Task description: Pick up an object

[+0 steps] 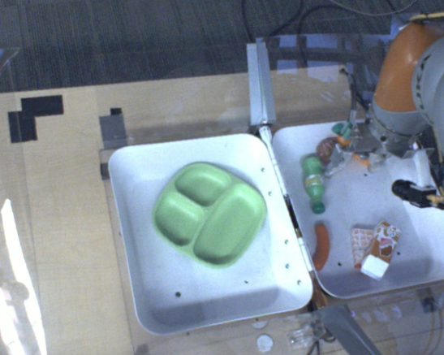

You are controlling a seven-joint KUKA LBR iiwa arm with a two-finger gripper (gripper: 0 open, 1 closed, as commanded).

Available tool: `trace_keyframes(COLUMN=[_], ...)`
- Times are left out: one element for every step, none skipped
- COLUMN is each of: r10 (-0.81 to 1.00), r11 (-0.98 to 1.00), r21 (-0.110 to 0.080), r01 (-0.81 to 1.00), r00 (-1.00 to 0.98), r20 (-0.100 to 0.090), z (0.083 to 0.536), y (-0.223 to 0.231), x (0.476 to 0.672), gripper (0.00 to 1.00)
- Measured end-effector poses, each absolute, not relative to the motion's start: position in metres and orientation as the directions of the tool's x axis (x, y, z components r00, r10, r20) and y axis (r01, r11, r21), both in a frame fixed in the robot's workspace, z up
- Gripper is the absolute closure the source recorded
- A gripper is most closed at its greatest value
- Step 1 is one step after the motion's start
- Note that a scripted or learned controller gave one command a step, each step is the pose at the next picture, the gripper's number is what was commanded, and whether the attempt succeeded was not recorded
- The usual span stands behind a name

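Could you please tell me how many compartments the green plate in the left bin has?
3: the green plate has one at its top, one at its left and a larger one at its lower right.

Right bin (431, 266): open floor mid-right; bottle (314, 185), sausage (321, 246) and packet (377, 246) crowd its left and front. Tray (210, 214) covers the left bin's (154, 305) middle.

Both bins (138, 250) are white. The divided plate (209, 212) is light green. The small bottle (314, 183) is darker green, and the sausage (321, 246) is red-brown. The packet (376, 243) has a red and white pattern, and the block (374, 267) beside it is white. The arm (438, 85) is grey with an orange band, the bench (62, 261) pale wood
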State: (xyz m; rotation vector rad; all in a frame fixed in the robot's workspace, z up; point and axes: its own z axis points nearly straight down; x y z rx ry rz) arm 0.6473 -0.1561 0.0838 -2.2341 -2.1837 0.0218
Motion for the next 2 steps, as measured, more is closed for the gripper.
trace_keyframes(r10=[0.997, 0.998], r11=[0.060, 0.064], r21=[-0.070, -0.057], r01=[0.996, 0.996], r00=[-0.057, -0.062], r20=[0.052, 0.033], z=[0.084, 0.096], y=[-0.178, -0.183], x=[0.660, 0.662], gripper=[0.00, 1.00])
